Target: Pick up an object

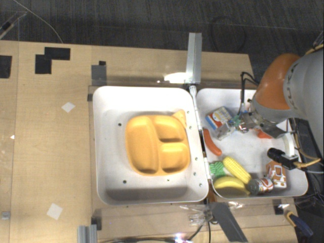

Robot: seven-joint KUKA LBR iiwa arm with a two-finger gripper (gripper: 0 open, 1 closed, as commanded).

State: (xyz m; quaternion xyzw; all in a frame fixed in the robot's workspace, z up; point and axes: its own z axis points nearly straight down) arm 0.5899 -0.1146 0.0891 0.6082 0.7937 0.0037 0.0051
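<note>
A: Start with the gripper [242, 124]. Where is it?

B: Low in the right bin [302, 187], at the end of the grey arm [298, 90] that comes in from the right. Its tip sits just beside a small white and red packet [219, 120], possibly touching it.

A: Open or closed?

B: I cannot tell. The tip is a dark, cluttered patch, and nothing is plainly lodged in it.

A: So the packet is the likely target?

B: I'd judge so. It lies in the upper left part of that bin, tilted, with a thin orange stick [211, 142] just below it. Lower down, an ear of corn [236, 169] rests against a banana [230, 185], with a green piece [216, 168] at their left and a small can [257, 186] at their right.

A: And the left bin [101, 135]?

B: It holds a yellow divided tray [156, 144], well apart from the arm.

A: What could go wrong?

B: The packet looks flat and crinkly, so a close could slip off its edge or only nudge it toward the bin wall. The orange stick is near enough to get caught too, and a double catch would likely drop on the lift.
</note>
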